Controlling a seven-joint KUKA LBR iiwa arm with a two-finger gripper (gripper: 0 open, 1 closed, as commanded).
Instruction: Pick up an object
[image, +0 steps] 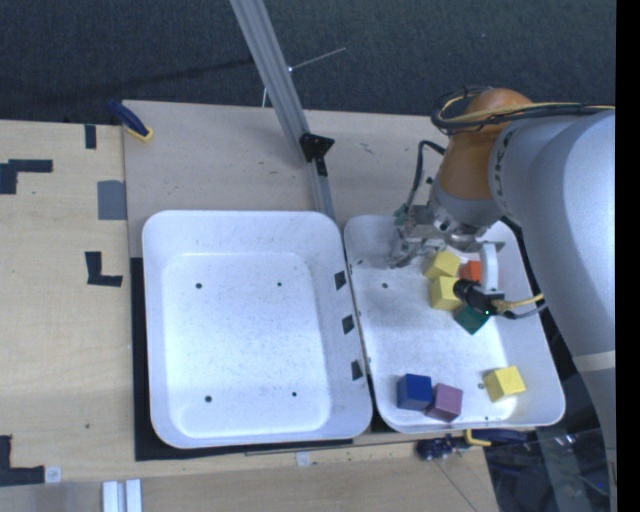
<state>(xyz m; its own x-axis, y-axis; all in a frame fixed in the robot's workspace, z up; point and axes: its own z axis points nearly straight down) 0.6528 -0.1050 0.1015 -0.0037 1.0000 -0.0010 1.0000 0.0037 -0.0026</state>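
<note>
The gripper (412, 243) sits low in the right bin's (400, 320) far corner; whether it is parted, I cannot tell. Yellow blocks (443, 280) lie just beside it. Descending there risks striking the bin wall, grasping nothing.

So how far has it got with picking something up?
Nothing looks picked up yet. The tool is low at the far end of the right bin, with no object visible in it. The blocks lie in the bin: yellow ones, a green one, plus blue, purple and another yellow block nearer. Grasping and lifting remain.
</note>
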